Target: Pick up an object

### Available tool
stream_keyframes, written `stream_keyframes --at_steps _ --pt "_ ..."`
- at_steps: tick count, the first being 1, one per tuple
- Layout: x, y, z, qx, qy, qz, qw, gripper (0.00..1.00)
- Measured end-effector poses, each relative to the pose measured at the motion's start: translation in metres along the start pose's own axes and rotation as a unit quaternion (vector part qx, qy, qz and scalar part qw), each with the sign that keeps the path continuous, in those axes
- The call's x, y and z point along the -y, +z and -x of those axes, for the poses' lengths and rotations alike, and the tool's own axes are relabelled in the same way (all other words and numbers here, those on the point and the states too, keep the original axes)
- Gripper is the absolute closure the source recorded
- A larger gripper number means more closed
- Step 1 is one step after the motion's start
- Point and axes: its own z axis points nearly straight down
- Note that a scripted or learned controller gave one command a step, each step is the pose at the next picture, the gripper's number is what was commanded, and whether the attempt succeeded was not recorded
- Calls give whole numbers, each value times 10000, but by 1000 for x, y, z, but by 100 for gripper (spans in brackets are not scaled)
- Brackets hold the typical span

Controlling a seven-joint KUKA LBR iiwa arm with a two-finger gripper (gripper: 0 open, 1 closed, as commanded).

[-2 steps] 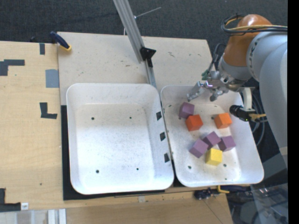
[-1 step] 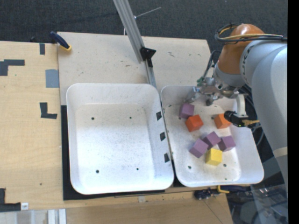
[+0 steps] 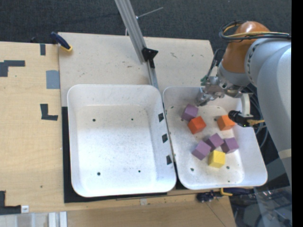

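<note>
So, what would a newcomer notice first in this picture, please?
Probably the cluster of coloured blocks in the right bin: purple ones, two orange, and a yellow block nearest the front. Next, the grey arm's gripper poised above the bin's far edge, close to a purple block.

Even bright overhead light, soft shadows, slightly grainy, mild blur
</note>
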Motion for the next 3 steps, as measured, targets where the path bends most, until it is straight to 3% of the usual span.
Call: stream_keyframes --at_steps 1,3 --pt "5 -50 -8 -14 -1 25 10000 100" --pt "-7 -160 3 -7 -3 31 10000 100"
